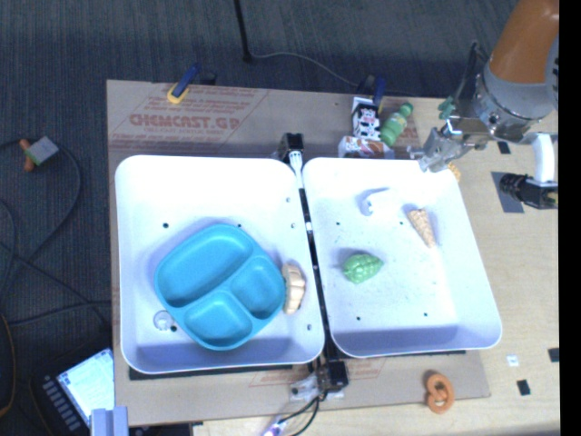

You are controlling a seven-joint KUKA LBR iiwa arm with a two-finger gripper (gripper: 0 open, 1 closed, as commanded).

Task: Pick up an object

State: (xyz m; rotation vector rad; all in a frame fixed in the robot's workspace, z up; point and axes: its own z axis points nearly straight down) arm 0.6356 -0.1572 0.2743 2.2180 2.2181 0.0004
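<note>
Faintly, red print reading "CHEMCAST GP" crosses the surface at upper left. At upper right, the jaws hover; their opening cannot be told. The cone-shaped shell lies mid-right bin, long axis diagonal, tip pointing lower right.

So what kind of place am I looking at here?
Most likely a robotics lab test bench. A robot arm reaches over two white bins set on a board, toys like a green lump lie in them, and loose cables run across the carpet.
</note>
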